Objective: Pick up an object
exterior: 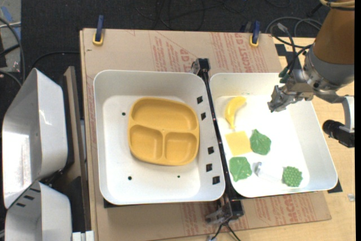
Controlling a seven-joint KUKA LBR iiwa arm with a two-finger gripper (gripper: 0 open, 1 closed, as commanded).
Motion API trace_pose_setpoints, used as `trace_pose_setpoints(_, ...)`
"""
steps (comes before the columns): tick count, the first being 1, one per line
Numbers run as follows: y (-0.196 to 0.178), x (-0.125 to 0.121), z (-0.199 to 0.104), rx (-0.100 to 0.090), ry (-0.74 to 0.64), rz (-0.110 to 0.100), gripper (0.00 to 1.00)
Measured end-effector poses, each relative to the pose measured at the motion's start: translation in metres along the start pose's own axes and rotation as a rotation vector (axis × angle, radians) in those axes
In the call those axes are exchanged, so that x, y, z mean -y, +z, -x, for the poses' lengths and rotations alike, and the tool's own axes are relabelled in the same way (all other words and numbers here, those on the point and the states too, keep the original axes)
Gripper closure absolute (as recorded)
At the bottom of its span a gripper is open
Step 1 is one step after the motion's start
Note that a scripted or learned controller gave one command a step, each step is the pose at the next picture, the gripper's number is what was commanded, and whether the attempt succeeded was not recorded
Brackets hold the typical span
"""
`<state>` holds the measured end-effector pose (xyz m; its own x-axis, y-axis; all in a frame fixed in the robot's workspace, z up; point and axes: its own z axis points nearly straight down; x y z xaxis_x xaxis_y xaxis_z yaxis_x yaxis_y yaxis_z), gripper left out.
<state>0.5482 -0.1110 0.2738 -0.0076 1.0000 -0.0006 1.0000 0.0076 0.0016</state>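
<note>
We see the gripper (280, 100) low over the right bin (316, 138), upper part; its fingers too dark and small to read, so we cannot tell their spread. Banana (234, 109) lies just left of it. Arm cut off at the right edge. Yellow tray (164, 131) sits in the left bin (107, 121).

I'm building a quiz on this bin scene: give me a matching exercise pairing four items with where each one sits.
Items:
1. yellow divided plastic tray
2. yellow plastic banana
3. flat yellow square
4. gripper

Places:
A. above the right bin's upper part
B. middle of the left bin
C. right bin, just below the banana
D. right bin, near its upper left corner

Pairs: 1-B, 2-D, 3-C, 4-A
</note>
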Motion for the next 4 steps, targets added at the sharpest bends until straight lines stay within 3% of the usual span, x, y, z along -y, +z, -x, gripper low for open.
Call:
trace_pose_setpoints(2, 0.0, -0.036, -0.1, -0.001, -0.001, 0.0, 1.0)
trace_pose_setpoints(4, 0.042, -0.071, -0.197, -0.001, 0.0, -0.001, 1.0)
